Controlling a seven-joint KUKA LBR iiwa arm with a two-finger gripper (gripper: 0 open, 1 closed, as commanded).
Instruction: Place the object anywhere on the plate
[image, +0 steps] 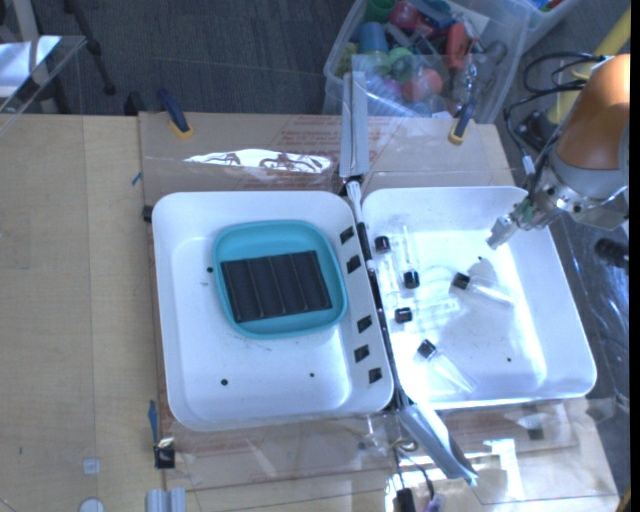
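Note:
A teal plate with a dark ribbed middle rests in the left bin. Several clear tubes with black caps lie scattered in the right bin, among them one near the bin's middle and another lower down. My gripper hangs over the right bin's upper right part, pointing down and to the left, a short way above and right of the nearest tube. I see nothing held at its tip.
A divider with black clips runs between the two bins. A clear box of colourful items stands behind the bins. Cables lie at the back right, beside the arm.

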